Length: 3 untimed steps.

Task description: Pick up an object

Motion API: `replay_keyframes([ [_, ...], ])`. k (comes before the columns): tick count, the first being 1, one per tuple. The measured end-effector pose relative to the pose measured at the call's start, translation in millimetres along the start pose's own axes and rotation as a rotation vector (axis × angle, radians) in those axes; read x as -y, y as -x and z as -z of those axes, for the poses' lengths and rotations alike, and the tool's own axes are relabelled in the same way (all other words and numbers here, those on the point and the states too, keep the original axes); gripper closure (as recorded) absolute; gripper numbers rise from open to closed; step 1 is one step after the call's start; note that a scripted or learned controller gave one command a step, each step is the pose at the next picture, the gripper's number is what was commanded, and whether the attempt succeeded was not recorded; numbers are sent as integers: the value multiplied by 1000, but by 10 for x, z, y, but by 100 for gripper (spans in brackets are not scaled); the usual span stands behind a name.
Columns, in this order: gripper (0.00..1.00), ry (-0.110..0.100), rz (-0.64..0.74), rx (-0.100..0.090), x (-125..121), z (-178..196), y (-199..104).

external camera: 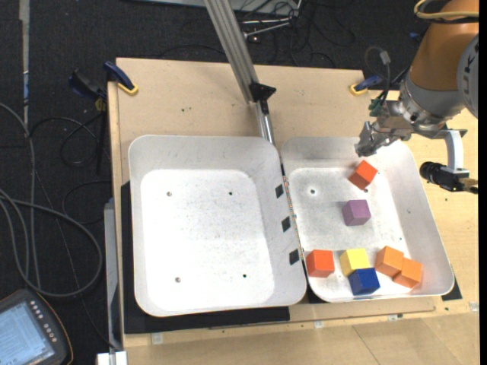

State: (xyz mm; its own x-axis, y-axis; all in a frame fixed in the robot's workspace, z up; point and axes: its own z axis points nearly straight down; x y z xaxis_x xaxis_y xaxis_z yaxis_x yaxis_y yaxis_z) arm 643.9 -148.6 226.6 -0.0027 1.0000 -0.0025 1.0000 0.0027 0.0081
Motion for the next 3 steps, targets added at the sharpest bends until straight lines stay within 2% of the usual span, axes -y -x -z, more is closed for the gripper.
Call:
replay_keyframes([
  [1,100,-7,4,-3,34,18,-465],
  [3,100,-9,5,-4,262,159,-1457],
])
